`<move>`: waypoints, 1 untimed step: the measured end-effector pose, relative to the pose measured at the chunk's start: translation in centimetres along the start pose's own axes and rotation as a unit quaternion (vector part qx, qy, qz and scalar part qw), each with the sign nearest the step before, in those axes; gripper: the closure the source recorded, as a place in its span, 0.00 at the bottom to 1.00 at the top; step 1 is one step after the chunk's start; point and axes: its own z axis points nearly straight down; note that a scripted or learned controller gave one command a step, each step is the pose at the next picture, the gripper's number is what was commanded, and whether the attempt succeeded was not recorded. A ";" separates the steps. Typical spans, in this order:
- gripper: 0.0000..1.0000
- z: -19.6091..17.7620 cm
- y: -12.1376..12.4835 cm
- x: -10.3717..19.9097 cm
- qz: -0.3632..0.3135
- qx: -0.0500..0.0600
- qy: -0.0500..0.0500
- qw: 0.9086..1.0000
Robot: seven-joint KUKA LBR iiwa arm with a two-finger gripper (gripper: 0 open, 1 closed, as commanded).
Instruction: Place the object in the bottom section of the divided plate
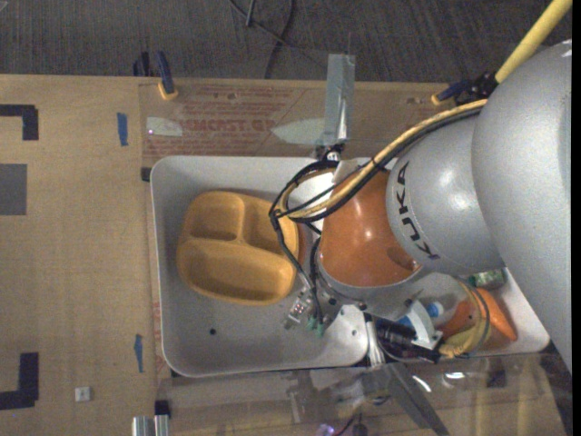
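Camera view: looking down at a slant on the bench, with the arm coming in from the right.
Divided plate [231,248]: yellow, lying flat in the left bin, toward its upper left; two small sections at the top, one wide section at the bottom.
Object: loose items lie in the right bin, among them an orange piece [495,321] and a white and blue bottle [427,316], partly hidden under the arm; which one is meant cannot be told.
Gripper [307,314]: low over the left bin's floor, just beside the plate's lower right corner; whether it is released, clenched or grasping anything cannot be told, as the wrist covers it.
Arm [508,153]: grey, with the orange band [359,239] above the plate's right edge; black and yellow cables [300,196] loop along it.
Left bin [172,334]: white and shallow, with a small dark speck [212,331] on its floor.
Bench [73,243]: light wood, with blue tape marks [123,127] and black corner marks.
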 end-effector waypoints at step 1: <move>1.00 -9.5 -1.5 -11.3 0.057 0.002 0.000 0.998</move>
